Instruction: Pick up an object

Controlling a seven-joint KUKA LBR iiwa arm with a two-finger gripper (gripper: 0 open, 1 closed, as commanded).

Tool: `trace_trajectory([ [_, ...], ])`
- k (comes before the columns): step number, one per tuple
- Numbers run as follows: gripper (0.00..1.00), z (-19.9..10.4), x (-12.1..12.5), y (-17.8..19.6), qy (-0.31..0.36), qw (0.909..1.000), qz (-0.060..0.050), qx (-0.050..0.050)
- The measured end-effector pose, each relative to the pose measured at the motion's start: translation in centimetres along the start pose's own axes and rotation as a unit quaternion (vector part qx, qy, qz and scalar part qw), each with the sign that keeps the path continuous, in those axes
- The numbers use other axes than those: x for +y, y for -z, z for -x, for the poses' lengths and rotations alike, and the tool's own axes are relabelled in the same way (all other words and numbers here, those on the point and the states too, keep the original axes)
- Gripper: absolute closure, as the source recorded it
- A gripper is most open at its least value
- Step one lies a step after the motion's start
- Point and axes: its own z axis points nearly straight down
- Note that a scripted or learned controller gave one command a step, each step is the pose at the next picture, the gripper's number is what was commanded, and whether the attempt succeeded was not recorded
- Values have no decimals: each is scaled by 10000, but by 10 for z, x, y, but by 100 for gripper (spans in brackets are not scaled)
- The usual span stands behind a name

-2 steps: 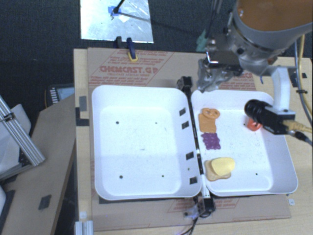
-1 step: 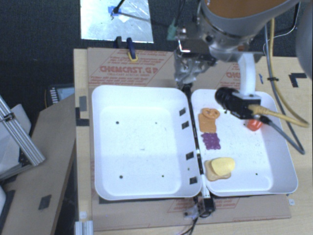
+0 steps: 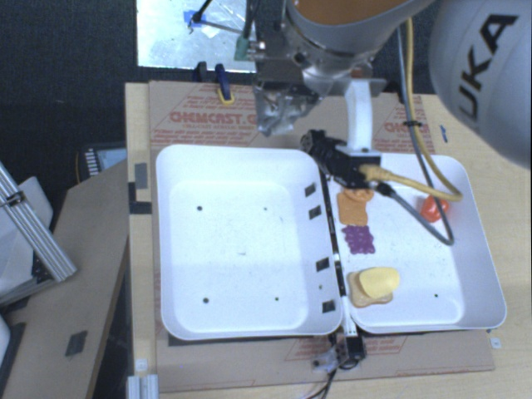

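My gripper (image 3: 280, 113) hangs under the grey wrist with its orange band, high above the far rim of the left bin (image 3: 179, 160). Nothing is visibly held in it. The right bin (image 3: 474, 248) holds an orange flat piece (image 3: 356, 208), a purple grape cluster (image 3: 359, 239), a yellow rounded object (image 3: 376, 284) and a small red object (image 3: 432, 209) partly behind a cable.
A black fixture (image 3: 335, 158) with a white post and yellow and grey cables (image 3: 420, 191) sits over the divider at the bins' far end. The arm's large grey body fills the upper right. Cardboard (image 3: 199, 115) lies under both bins.
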Motion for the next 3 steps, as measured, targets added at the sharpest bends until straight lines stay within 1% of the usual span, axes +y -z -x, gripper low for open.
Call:
trace_trajectory([
  [1, 100, 57, 60, 44, -62, 10000, 45, -5],
  [2, 100, 124, -59, 0, -58, 10000, -14, -2],
  [3, 100, 41, -32, -134, 12, 10000, -56, -13],
])
